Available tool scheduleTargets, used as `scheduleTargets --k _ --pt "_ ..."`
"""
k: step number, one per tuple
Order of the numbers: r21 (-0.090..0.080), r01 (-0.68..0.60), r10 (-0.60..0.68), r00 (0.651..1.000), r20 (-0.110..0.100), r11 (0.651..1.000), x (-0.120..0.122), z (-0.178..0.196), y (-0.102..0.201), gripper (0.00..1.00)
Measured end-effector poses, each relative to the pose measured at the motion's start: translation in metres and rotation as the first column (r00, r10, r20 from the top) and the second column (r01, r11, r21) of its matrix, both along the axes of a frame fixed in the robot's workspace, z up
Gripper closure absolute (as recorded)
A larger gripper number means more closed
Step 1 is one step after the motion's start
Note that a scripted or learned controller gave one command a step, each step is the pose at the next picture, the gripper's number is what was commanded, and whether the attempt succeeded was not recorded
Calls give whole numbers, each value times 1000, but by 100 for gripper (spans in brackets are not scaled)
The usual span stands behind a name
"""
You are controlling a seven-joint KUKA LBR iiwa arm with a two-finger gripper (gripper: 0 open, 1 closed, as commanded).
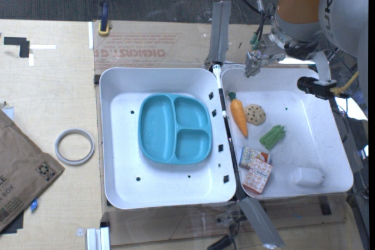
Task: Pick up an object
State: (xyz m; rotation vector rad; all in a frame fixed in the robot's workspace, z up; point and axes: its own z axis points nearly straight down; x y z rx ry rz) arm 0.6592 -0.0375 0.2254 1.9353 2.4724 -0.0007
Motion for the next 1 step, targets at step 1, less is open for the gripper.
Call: scheduleTargets --k 1 --pt "-1 -401 401 916 1 916 -4 21 -3 100"
